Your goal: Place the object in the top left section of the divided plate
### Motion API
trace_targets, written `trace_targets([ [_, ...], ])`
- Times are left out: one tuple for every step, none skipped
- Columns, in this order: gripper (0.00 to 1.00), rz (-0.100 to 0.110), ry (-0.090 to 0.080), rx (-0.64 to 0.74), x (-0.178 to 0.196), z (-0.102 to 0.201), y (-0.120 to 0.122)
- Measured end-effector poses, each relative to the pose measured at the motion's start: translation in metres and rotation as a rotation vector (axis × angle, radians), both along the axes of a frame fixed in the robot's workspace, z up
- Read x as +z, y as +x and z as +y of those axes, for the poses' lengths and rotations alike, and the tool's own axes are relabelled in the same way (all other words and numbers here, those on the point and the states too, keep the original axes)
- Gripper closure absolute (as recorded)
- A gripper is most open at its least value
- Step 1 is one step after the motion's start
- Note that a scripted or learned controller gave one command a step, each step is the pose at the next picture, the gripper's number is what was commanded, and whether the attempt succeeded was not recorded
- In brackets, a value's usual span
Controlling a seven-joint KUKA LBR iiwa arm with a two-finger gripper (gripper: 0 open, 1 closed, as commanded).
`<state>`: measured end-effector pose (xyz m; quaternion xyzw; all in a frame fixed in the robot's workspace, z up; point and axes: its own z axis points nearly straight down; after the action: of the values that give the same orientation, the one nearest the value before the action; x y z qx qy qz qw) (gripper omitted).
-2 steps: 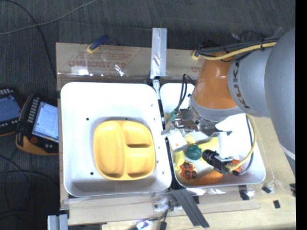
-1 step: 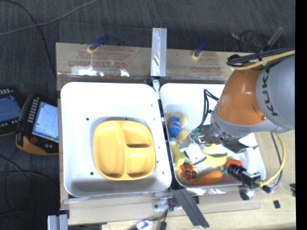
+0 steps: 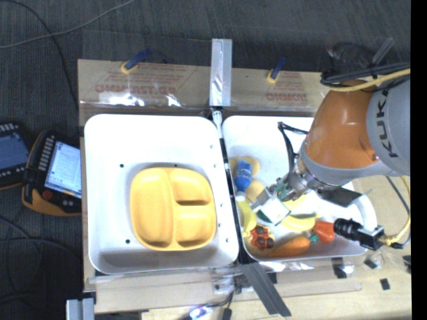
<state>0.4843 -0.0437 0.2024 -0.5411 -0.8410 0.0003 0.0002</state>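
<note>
The yellow divided plate (image 3: 155, 209) lies in the left bin (image 3: 107, 152), with one large section on its left and two smaller ones on its right; nothing rests on it. My gripper (image 3: 275, 202) is lowered into the right bin (image 3: 267, 139), over a heap of toy food. Right beneath it are a white and green piece (image 3: 273, 213) and a yellow banana (image 3: 298, 223). The wrist hides how the gripper meets these items. A blue bottle (image 3: 243, 173) lies just left of the gripper.
An orange carrot (image 3: 291, 247), a red-orange piece (image 3: 324, 231) and a small dark orange toy (image 3: 261, 239) crowd the right bin's front. The grey and orange arm (image 3: 343, 139) covers that bin's right side. A handheld pendant (image 3: 53, 175) sits left of the bench.
</note>
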Motion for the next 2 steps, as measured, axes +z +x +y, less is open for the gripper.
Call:
trace_targets([
  [1.0,0.003,0.0,-0.026,-0.008,0.074,0.015],
  [1.0,0.002,-0.001,0.02,-0.005,0.022,-0.001],
])
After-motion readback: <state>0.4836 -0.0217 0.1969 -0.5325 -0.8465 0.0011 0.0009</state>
